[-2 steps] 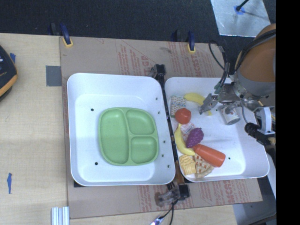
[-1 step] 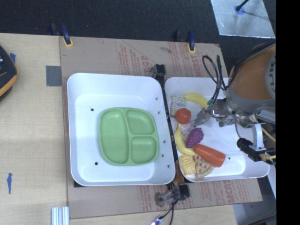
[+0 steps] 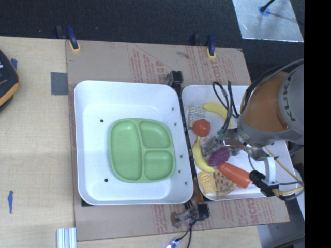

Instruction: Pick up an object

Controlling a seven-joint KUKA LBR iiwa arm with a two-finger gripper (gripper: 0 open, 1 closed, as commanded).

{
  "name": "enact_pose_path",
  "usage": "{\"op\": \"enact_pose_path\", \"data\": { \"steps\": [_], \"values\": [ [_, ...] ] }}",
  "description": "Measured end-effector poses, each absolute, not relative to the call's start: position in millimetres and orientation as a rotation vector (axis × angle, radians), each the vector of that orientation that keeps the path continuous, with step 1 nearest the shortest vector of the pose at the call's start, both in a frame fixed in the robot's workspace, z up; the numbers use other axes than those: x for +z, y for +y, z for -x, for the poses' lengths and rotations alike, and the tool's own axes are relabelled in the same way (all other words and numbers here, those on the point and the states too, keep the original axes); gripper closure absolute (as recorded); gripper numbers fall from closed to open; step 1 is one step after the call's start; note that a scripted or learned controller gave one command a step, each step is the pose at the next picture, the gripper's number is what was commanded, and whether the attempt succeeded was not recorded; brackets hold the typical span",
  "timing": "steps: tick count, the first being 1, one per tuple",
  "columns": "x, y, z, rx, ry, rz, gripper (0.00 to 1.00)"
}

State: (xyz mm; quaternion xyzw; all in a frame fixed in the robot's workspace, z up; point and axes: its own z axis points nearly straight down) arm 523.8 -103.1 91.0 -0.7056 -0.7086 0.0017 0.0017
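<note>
From where I stand, the arm [image 3: 271, 107] has reached in over the right bin [image 3: 235, 194], and its gripper [image 3: 223, 141] is down low among the toy food piled there. Right under it lie a purple piece that looks like a bunch of grapes [image 3: 219, 155], a red tomato [image 3: 201, 127], a yellow banana [image 3: 199, 158] along the bin's left side, an orange carrot [image 3: 235, 173] and a pair of waffle-like crackers [image 3: 214, 182] near the front edge; another yellow piece [image 3: 215, 108] sits further back. The wrist and its cables cover the tips, so I cannot tell whether the gripper is spread or pressed together, and nothing is plainly held by it. The left bin [image 3: 88, 138] carries a green divided plate [image 3: 140, 149], well apart from the action. As I judge it, the approach is made but the pick itself is not yet shown: every item seems to rest in the bin, so closing on one and lifting it clear remain to be done.
</note>
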Motion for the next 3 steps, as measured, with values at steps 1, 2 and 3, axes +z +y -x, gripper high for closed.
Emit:
{"op": "enact_pose_path", "data": {
  "steps": [1,2,3],
  "values": [
    [101.4,-104.2,-524.0,0.008,-2.226,2.212,1.0],
    [101.3,-104.1,-524.0,0.008,-2.226,2.212,0.0],
    [96.0,-117.2,-612.1,0.002,-2.224,2.217,0.0]
  ]
}}
